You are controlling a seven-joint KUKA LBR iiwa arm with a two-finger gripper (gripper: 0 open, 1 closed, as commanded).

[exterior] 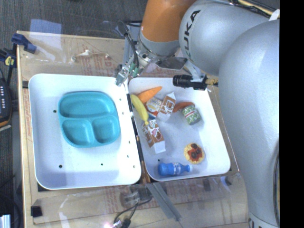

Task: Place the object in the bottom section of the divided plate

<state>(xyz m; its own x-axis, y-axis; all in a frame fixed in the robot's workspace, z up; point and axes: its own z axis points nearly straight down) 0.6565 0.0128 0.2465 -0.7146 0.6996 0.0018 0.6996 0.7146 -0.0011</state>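
Observation:
A teal divided plate point(89, 118) lies in the left white bin point(42, 165), with one long section at the top and two smaller ones below; nothing sits in any of them. My gripper point(122, 77) hangs at the far edge where the two bins meet, above the plate's upper right and apart from it. Nothing shows in its grasp. The right bin point(216, 141) holds the loose objects: an orange carrot point(149, 93), a yellow banana point(139, 107), two small cartons point(166, 104) point(154, 134), a green can point(191, 115), a small pizza point(194, 153) and a blue bottle point(173, 169).
The grey arm with its orange band point(164, 13) fills the upper right and overhangs the right bin's far side. A black cylinder point(189, 82) juts from the wrist over that bin. The wooden bench point(71, 51) surrounds both bins.

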